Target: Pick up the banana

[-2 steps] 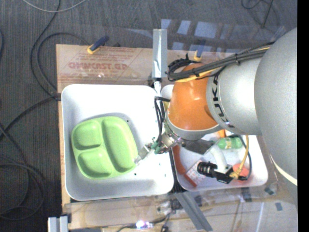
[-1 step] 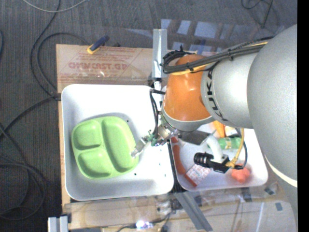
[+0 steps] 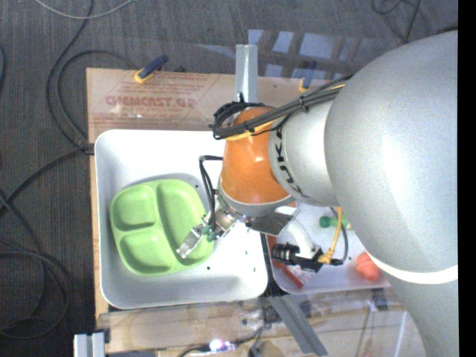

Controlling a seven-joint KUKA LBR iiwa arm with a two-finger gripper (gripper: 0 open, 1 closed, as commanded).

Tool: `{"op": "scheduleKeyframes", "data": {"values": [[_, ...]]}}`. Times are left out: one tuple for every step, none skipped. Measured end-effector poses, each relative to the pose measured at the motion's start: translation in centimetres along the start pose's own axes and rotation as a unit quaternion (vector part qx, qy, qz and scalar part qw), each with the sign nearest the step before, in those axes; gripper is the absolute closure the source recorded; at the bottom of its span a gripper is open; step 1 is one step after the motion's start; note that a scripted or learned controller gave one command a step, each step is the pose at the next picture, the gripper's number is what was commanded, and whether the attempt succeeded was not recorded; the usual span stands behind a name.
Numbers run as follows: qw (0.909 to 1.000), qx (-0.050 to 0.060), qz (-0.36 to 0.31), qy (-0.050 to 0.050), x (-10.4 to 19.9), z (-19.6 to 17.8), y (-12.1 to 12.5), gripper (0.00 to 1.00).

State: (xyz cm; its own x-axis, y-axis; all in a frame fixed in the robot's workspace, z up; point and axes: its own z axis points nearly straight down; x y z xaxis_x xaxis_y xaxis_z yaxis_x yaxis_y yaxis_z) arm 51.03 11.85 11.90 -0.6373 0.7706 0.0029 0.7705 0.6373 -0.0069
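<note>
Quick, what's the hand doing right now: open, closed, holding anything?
Hand: over the green tray in the left bin; open or closed cannot be told; no banana seen in it.

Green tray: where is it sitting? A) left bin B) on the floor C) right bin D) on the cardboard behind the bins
A. The green tray, a plate with three compartments, lies inside the left bin, with the end effector over its right edge.

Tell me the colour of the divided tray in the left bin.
Light green; the divided tray shows plainly in the camera view, lying in the left bin.
</note>
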Motion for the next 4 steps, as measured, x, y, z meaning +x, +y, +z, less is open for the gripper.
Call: {"op": "scheduleKeyframes", "data": {"values": [[0.9918, 0.0, 0.128, 0.0, -3.3, 0.8, 1.6, 0.0], [0.9937, -0.014, 0.111, -0.008, -1.2, 2.7, -0.8, 0.0], [0.9936, -0.014, 0.112, -0.007, -1.3, 1.8, -0.8, 1.0], [0.9937, -0.012, 0.111, -0.006, -1.2, 1.9, -0.8, 0.0]]}}
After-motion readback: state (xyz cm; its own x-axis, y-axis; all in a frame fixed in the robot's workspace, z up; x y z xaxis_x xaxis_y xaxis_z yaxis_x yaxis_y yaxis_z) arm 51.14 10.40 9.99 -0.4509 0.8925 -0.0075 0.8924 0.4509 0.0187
